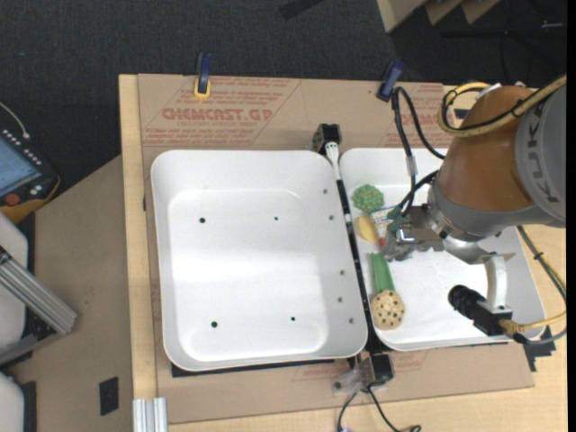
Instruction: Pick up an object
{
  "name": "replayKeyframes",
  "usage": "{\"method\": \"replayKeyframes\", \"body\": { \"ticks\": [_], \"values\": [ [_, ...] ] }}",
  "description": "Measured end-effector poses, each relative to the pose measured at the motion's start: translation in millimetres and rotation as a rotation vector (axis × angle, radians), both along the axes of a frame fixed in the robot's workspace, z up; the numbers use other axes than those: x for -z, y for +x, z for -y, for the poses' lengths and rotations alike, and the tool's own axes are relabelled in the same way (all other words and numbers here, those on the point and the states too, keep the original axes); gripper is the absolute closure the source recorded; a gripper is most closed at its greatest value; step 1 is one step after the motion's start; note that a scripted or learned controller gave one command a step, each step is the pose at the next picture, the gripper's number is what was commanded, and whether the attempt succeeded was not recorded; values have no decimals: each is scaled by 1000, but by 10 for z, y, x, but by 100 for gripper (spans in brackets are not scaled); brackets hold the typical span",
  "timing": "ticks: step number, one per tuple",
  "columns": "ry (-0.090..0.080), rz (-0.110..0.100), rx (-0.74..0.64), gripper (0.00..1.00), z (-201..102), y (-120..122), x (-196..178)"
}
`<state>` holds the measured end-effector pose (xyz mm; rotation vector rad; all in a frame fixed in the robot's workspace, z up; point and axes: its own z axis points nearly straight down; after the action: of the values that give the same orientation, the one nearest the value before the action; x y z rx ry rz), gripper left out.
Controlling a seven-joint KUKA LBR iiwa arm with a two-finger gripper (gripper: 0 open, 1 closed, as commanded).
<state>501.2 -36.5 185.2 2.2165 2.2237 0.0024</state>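
Yellow object (366,229) lies just left of your gripper (396,238) in the right bin (432,331); jaw state seems indiscernible.

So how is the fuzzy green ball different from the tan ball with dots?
The green ball looks fuzzy and plain; the tan ball is smooth with dark dots. The green ball lies toward the far end of the right bin, the tan ball near its front edge. Both are round, similar in size, and close to the divider.

Grey arm (540,165), orange band, black cables
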Motion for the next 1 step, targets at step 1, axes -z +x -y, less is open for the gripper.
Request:
{"method": "replayKeyframes", "body": {
  "ticks": [1],
  "values": [
    [0,-8,10,100,623,-216,284]
  ]
}}
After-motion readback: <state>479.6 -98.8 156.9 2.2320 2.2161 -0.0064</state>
